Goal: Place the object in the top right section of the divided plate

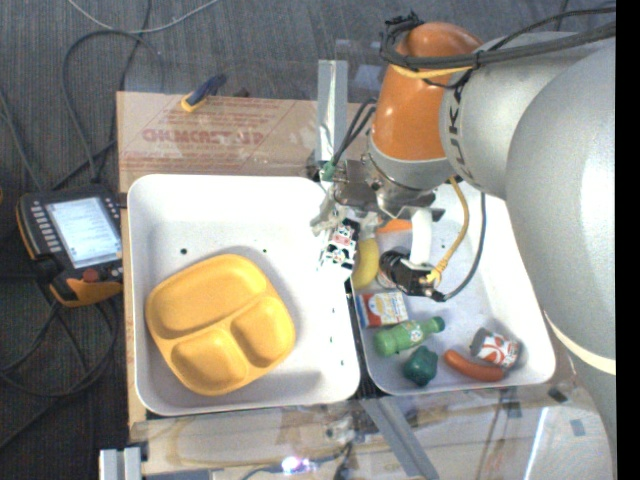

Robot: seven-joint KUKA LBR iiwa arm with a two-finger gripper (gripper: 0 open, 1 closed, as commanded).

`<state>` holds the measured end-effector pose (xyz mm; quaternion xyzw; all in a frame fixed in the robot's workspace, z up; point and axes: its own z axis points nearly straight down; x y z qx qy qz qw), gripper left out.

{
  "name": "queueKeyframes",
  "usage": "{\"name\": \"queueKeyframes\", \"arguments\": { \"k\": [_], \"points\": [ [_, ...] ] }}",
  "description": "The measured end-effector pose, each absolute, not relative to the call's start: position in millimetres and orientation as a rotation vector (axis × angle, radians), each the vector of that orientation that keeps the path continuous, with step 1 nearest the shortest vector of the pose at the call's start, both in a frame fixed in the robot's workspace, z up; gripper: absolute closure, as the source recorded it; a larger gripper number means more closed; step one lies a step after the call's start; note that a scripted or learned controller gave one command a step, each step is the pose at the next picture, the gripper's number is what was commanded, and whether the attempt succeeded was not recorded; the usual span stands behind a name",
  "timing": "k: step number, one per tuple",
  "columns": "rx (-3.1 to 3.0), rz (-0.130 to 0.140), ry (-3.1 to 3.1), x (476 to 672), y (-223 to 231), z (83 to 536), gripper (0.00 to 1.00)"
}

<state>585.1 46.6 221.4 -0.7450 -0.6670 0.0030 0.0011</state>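
I see the end effector (338,230) above the boundary between the two bins, with a black-and-white cow toy (340,247) at its tip; I cannot tell its grip state. The yellow divided plate (220,320) lies in the left bin (160,198), well apart from the toy.

Gripper (340,230) sits over the seam between the 2 bins, a black-and-white toy (340,245) at its fingertips. Yellow divided plate (220,321) lies in left bin (200,193). Right bin (520,288) holds green bottle (407,335), banana (367,264), sausage (475,366).
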Motion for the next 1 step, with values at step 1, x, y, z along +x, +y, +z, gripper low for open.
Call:
{"name": "queueKeyframes", "arguments": {
  "k": [1],
  "points": [
    [-2.165,0.010,-2.275,624.6,147.9,201.2,1.00]
  ]
}}
